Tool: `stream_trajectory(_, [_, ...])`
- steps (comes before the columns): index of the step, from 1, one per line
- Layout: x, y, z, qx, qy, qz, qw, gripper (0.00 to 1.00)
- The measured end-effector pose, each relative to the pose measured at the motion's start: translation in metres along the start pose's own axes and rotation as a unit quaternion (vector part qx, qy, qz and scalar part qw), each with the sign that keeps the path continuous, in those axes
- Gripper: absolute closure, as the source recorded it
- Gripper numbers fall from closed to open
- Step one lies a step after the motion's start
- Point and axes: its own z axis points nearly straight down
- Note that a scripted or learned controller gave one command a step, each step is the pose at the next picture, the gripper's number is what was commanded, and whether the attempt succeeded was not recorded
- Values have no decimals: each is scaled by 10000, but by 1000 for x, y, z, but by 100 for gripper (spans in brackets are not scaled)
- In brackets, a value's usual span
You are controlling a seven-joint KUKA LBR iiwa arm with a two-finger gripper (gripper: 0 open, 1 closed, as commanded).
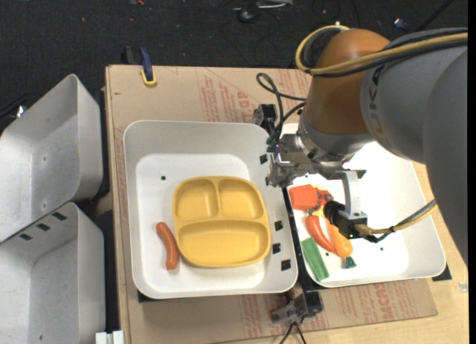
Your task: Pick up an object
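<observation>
My gripper (291,173) hangs over the near-left part of the right bin (416,257), under the grey arm and its orange band. Just below it in that bin lies an orange block (303,197). Beside the block are a red chili pepper (318,232), an orange carrot-like piece (341,246) and a green stick (315,258). A small green bit (349,263) sits near the carrot piece. The arm hides much of the right bin's far side. Nothing shows held at the gripper.
The left bin (141,186) holds a yellow divided plate (221,221) and a reddish sausage (168,245) to its left. Both bins rest on a cardboard-covered bench (193,90). White housings (44,157) stand at the far left.
</observation>
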Motion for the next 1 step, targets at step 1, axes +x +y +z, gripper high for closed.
stream_trajectory(1, [51, -2, 8, 8, 0, 0, 10000, 100])
